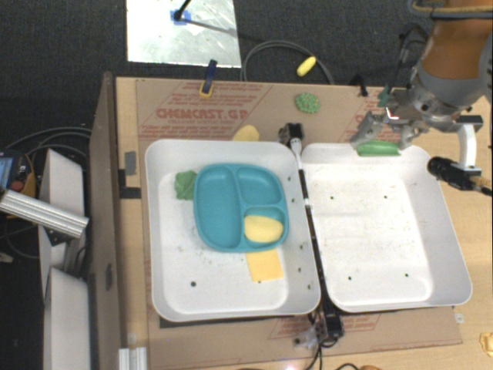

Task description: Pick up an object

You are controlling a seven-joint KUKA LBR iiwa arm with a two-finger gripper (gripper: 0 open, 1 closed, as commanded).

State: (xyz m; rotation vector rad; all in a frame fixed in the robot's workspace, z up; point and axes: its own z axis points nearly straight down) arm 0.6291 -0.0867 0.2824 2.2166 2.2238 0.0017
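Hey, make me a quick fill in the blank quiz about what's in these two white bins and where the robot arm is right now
1. The blue divided plate sits in the ____ bin as the camera sees it.
2. The yellow lemon-shaped piece lies in the plate's small ____ compartment.
3. The flat yellow square lies on the bin floor just ____ the plate, toward the camera.
4. The gripper is above the far edge of the right bin, over a ____ object.

Missing words: left; lower right; below; green

Bright even overhead light, soft faint shadows. Glare on foil sheet [182, 20] at top. White bins [231, 303] slightly washed out. Low resolution, mild overall softness.
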